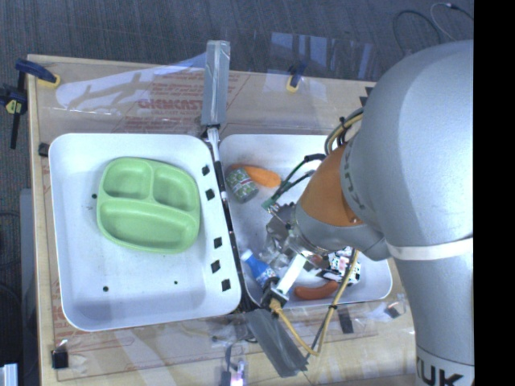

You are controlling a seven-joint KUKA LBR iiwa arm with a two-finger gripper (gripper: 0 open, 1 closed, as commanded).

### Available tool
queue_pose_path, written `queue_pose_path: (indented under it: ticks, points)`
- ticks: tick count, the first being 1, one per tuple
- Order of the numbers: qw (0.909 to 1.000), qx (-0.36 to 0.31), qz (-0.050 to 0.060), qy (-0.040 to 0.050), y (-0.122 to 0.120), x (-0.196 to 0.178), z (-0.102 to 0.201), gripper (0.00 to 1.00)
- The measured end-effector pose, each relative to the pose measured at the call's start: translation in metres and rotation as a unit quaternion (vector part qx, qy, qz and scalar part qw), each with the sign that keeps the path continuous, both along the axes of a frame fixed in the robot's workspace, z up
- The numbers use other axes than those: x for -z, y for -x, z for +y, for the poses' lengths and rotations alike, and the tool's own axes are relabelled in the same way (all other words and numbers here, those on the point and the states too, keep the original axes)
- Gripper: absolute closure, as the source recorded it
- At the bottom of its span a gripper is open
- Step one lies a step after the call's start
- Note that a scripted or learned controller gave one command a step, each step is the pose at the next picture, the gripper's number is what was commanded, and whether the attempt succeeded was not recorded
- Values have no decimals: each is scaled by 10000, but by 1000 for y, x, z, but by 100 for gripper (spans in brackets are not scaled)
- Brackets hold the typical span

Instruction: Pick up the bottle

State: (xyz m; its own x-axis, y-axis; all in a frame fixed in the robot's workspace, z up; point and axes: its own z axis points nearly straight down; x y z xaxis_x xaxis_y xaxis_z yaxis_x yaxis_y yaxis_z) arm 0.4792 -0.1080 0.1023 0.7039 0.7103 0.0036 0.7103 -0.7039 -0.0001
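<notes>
The bottle (256,266), as we read it, is the small blue and white thing lying low in the right bin (251,149), close to the divider between the two bins; it is partly hidden, so we cannot be sure of its shape or how its long axis runs, though what shows seems to slant from upper left to lower right. The gripper (279,284) sits just right of it and a little below, at the end of the arm that comes in from the right, so the bottle lies to the gripper's left and very near, perhaps touching. We cannot tell how the gripper is set, nor see anything held in it. Around it the right bin is crowded: an orange carrot-like piece (259,174) and a greenish can (241,183) lie toward the far wall, and a red-brown sausage-like thing (315,291) lies near the front wall. The left bin (72,300) carries a green plate (149,203), well apart. Both bins rest on the counter (121,95). We judge room to be tight against the divider.
</notes>
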Motion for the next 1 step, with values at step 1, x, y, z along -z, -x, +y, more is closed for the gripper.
queue_pose_path:
  ticks: [1]
  points:
    - [10000, 36, -6, 48, 1, -1, -5, 0]
